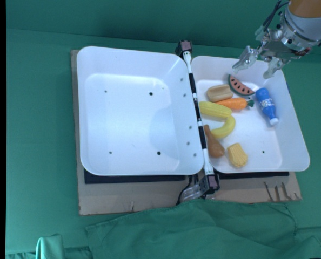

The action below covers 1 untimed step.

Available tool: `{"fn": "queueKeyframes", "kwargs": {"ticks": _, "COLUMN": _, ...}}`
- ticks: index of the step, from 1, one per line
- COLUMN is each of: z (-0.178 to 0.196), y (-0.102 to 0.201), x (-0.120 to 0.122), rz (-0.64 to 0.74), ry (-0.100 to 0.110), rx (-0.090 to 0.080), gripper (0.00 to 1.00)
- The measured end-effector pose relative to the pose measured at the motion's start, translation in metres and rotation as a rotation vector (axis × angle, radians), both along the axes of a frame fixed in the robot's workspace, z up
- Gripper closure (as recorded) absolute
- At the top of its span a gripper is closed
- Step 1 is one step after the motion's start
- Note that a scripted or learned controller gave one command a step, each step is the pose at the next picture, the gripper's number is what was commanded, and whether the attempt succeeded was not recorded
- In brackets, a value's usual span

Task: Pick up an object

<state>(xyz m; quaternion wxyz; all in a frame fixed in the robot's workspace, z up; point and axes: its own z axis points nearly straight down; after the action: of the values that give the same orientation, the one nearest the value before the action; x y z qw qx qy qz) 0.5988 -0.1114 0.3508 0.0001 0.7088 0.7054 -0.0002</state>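
Green cloth covers the bench, on which a cardboard sheet [106, 201] bears two shallow white plastic bins side by side. Above the far edge of the right-hand bin [295, 150] the two-finger metal gripper [258, 63] is held with its fingers spread apart and nothing between them. Just below and slightly nearer than the gripper a red watermelon-slice toy [240, 85] is seen, with a small blue plastic bottle [266, 106] lying just beside it, its long axis running away from the gripper toward the near rim. An orange carrot toy [233, 103] lies crosswise a little beyond the slice. The slice is judged the closest candidate, reached by a short descent.
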Motion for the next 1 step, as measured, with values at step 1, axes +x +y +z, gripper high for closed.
{"fn": "queueKeyframes", "kwargs": {"ticks": 1, "z": 0.0, "y": 0.0, "x": 0.0, "rz": 0.0, "ry": 0.0, "rx": 0.0, "gripper": 0.0}}
